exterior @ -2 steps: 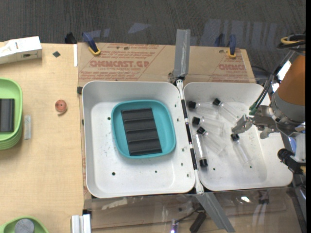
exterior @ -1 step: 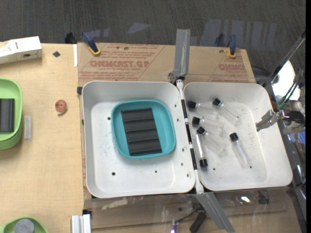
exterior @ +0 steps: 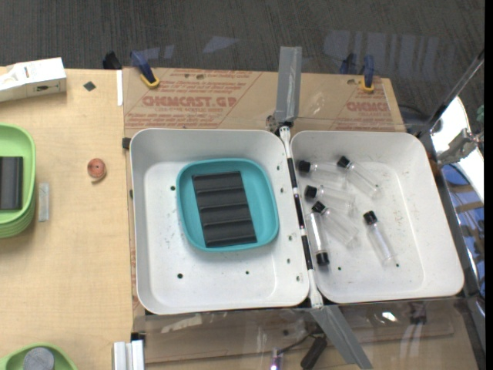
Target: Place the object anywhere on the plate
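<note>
While clear plastic tubes with black caps (exterior: 353, 179) lie scattered loose, all sit right of teal square plate (exterior: 187, 199), well apart from it, inside right shallow white bin (exterior: 420, 272). None touches plate. Plate lies flat in left shallow white bin (exterior: 154, 237); black ribbed block (exterior: 223, 209) rests on plate's middle. Gripper state: cannot tell. Brown cardboard sheet (exterior: 192, 95) beyond plate. Small reddish round knob (exterior: 95, 168), green stacked trays (exterior: 19, 141) left of plate, on wooden bench (exterior: 69, 284).
</note>
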You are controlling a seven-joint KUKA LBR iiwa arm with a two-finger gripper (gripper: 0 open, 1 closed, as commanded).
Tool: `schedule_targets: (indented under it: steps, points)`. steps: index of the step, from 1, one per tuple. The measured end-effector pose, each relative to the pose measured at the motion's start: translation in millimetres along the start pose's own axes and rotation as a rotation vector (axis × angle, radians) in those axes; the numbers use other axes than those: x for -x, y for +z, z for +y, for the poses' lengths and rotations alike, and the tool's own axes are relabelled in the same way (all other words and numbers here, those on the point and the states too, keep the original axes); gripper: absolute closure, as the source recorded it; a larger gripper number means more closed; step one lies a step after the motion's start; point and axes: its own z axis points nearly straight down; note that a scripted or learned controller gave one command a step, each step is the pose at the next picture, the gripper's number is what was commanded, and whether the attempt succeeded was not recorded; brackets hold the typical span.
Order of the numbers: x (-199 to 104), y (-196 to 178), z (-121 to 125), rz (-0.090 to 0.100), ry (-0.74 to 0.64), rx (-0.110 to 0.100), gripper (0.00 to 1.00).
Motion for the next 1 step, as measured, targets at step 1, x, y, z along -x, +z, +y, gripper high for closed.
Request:
schedule_targets:
  steps: [1]
  points:
    - [-9.9, -90.2, 27.5, 0.0, -0.041, 0.001, 0.0]
